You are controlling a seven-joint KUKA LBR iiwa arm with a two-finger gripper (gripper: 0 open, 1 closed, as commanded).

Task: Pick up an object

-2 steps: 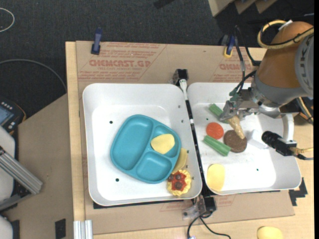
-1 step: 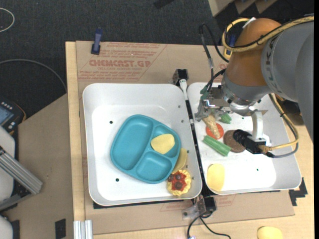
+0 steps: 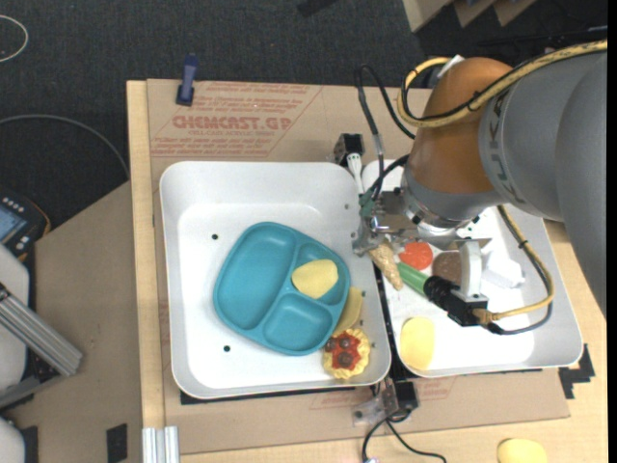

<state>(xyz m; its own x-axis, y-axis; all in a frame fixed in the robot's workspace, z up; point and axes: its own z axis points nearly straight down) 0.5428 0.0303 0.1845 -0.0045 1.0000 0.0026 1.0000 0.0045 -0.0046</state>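
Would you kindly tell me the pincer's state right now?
Pincer: cannot be told; it sits low over the right bin, beside the orange-and-green toy.

arm (image 3: 540,133) comes in from the right, grey with the orange band (image 3: 458,128) sitting just above the wrist, bent straight down so the gripper (image 3: 386,234) hangs low, mostly hidden underneath it.

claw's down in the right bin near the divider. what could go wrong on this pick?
1. The carrot-like toy, green piece and tan piece lie bunched under the wrist, so the claw may snag two or none.
2. They lie against the right bin's inner wall, which could block one side of the grasp.
3. The loose cable might catch on a lift.
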